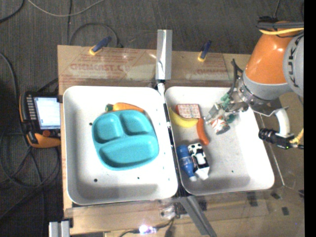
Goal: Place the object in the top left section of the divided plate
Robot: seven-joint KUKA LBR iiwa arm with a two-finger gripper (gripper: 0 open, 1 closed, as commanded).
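Note:
A turquoise divided plate lies in the left bin, with two small sections at its far side and one large section at the near side. All three sections look bare. My gripper hangs over the upper middle of the right bin. Directly under its tip sits a small white and red object; I cannot see whether it is gripped or just lying on the bin floor.
An orange and green item pokes out behind the plate. The right bin holds a banana, a pink checked box, an orange stick-shaped item, a blue bottle and a black and white toy.

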